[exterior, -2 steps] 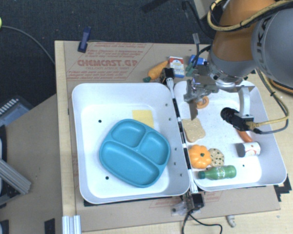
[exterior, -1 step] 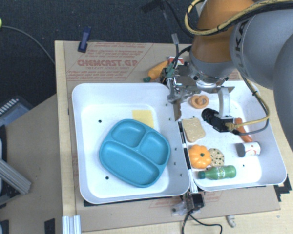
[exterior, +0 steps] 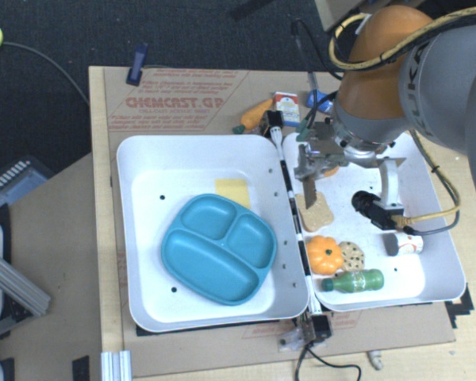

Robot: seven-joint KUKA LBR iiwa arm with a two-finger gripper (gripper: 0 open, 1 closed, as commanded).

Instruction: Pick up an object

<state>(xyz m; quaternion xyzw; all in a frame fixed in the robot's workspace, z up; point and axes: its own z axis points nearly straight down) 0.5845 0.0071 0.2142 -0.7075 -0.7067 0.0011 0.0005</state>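
My gripper [exterior: 309,190] hangs low over the left side of the right bin [exterior: 436,213], close to the wall it shares with the left bin. Its tip is right above the near end of a tan bread slice [exterior: 320,213], which lies flat. Whether it touches the slice cannot be told. Nearer the front lie an orange pumpkin [exterior: 326,255], a speckled cookie [exterior: 351,254] and a green bottle [exterior: 355,281] on its side. A small white and grey tube [exterior: 404,245] rests at the right.
The left bin [exterior: 143,181] holds a blue divided plate [exterior: 218,247] and a yellow cheese slice [exterior: 234,190] behind it. Behind the bins sit an orange item [exterior: 258,114], a small carton [exterior: 286,105] and a blue clip [exterior: 136,64].
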